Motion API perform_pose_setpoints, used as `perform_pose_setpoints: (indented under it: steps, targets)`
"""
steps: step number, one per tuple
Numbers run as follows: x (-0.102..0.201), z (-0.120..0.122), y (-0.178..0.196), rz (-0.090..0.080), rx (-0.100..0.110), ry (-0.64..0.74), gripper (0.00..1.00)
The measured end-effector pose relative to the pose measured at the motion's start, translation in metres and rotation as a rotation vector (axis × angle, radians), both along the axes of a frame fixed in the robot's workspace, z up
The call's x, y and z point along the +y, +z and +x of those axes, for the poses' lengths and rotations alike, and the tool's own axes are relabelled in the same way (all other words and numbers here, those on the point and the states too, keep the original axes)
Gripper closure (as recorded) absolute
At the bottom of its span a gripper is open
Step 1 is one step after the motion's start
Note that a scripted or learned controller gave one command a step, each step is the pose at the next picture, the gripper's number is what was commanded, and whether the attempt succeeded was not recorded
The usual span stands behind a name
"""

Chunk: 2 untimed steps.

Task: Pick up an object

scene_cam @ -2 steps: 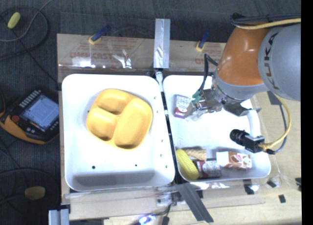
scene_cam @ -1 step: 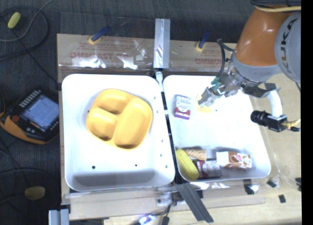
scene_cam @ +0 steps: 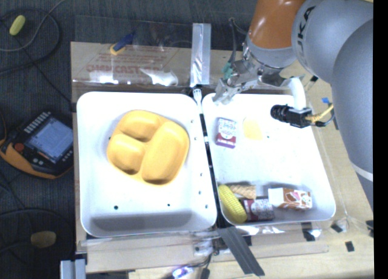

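My gripper (scene_cam: pixel 225 88) hangs over the back left corner of the right bin (scene_cam: pixel 303 156), its fingers spread with nothing between them. Just in front of it lies a small red and white box (scene_cam: pixel 227 132). A pale yellow flat piece (scene_cam: pixel 252 130) lies to the box's right. Along the right bin's front edge sit a yellow corn cob (scene_cam: pixel 232 204), a dark can (scene_cam: pixel 260 209) and a red and white packet (scene_cam: pixel 291 198). A big yellow lumpy object (scene_cam: pixel 147 146) rests in the left bin (scene_cam: pixel 97 205).
A black fitting with a cable (scene_cam: pixel 290 114) sticks out over the right bin's back right. The arm's grey bulk covers the upper right. A clear plastic sheet (scene_cam: pixel 139 59) lies behind the left bin. A handheld pendant (scene_cam: pixel 43 144) lies on the floor at left.
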State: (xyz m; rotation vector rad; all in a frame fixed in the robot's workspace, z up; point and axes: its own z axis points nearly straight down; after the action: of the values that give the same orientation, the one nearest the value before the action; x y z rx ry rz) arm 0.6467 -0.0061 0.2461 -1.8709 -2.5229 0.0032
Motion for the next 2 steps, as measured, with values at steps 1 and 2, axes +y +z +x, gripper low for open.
perform_pose_setpoints:
  steps: [1, 2]
  targets:
    - [-0.022, -0.063, -0.005, 0.000, -0.001, 0.169, 1.00]
    - [0.023, -0.014, -0.033, 0.000, 0.000, 0.117, 1.00]
